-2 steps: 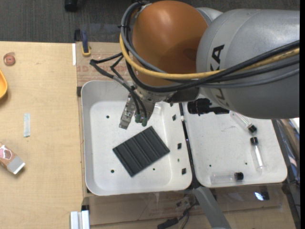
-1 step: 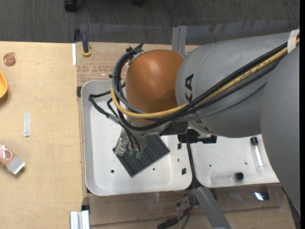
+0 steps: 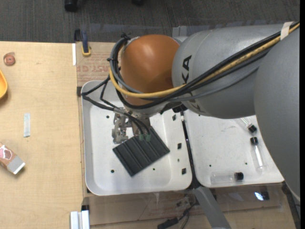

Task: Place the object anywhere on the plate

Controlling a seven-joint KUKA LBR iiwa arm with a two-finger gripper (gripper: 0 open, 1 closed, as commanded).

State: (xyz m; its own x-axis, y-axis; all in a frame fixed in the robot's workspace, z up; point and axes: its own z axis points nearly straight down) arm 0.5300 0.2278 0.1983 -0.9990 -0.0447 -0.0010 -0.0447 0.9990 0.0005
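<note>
One dark ribbed slab (image 3: 141, 153) lies just below-right of my claw (image 3: 120, 128) in the left bin (image 3: 95, 175); whether my claw is apart I cannot tell, so a misjudged grab could slip.

Surfaces in front of you: mostly plastic, wood and painted metal.

You see a dark grey ribbed rectangular plate (image 3: 141, 153), matt, its grooves catching little light, lying in the left shallow white plastic bin (image 3: 97, 175), whose smooth floor looks scuffed and faintly glossy. The right white plastic bin (image 3: 214, 168) has the same sheen and holds clear, glassy-looking tubes with black caps (image 3: 257, 151). The arm's smooth grey painted casing (image 3: 228, 70) is satin, and its orange band (image 3: 145, 66) is glossy with a soft highlight. The pale wooden bench top (image 3: 43, 89) looks matt with fine grain. The dark floor (image 3: 190, 4) looks like rough carpet.
</note>
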